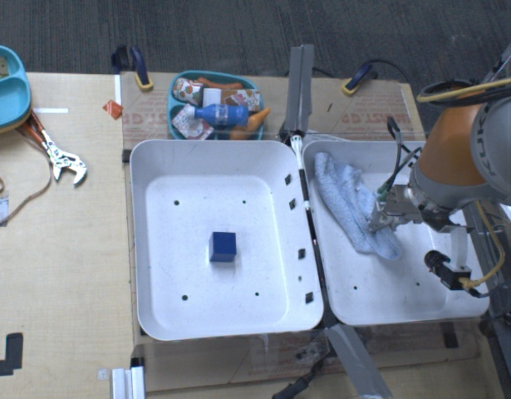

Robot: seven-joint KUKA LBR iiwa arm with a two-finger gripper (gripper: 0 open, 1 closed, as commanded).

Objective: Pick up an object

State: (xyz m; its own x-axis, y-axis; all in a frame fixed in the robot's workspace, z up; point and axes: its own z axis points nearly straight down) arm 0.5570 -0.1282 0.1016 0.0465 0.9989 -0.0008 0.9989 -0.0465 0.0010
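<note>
In the right white plastic bin (388, 310), a soft pale blue cloth (348, 206) lies in a long crumpled strip. It runs from the bin's 11 o'clock corner down toward the middle. The big grey robot arm with the orange band (459, 152) comes in from 3 o'clock. Its two-finger gripper (385, 219) is low, right at the lower end of the cloth, touching it or just above it. I cannot tell if the gripper is ready to grab or already pinching, because the wrist hides that part.

In the left white plastic bin (155, 248) sits a small dark blue cube (223, 247), a bit below the middle, toward 6 o'clock. It is well apart from the gripper.

At 12 o'clock from the left bin is a small teal bowl (215, 106) full of little toys. A shiny metal wrench (60, 160) lies on the wooden bench (56, 289) at 9 o'clock.

What could go wrong? I think the cloth is the tricky part. It is floppy, so the gripper might pinch only a thin fold, and the fold could slip out when the arm goes up. The gripper is at the very end of the strip, so it might close on nothing. The long cloth could also drag and catch on the bin's wall.
</note>
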